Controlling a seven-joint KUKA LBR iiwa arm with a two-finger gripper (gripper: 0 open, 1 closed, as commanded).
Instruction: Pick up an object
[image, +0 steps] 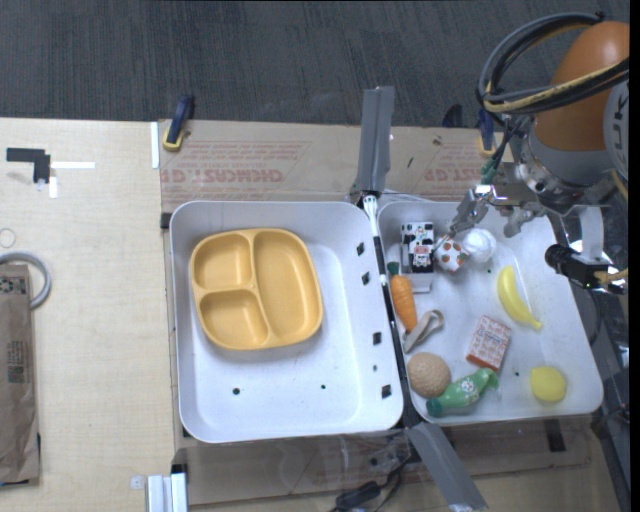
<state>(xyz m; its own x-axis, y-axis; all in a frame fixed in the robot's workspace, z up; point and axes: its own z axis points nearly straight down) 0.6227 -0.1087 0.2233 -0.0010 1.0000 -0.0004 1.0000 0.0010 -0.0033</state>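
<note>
1. Right bin (580, 330): holds a scatter of small items; left bin (290, 410) carries a yellow divided plate (257, 289).
2. Claw (480, 222): poised over the far end of the right bin, directly above a small white ball-like object (478, 244); spread of the fingers cannot be told at this angle, and nothing visibly gripped.
3. Likely target: the white object, touching a red-and-white spotted toy (450, 256) and just beside a black-and-white box (417, 246).
4. Handling, as a judgement: probably light and rounded, perhaps smooth, so prone to rolling or squirting out; best taken across its widest middle, approached from the side away from the spotted toy.
5. Alternatives well apart from neighbours: banana (518, 297), best pinched across its narrow middle; lemon (547, 384), round and likely slippery.
6. Crowded items near the bin divider: carrot (402, 301), tan ball (428, 374), green bottle (462, 392), red packet (489, 343), flat and hard to lift.
</note>
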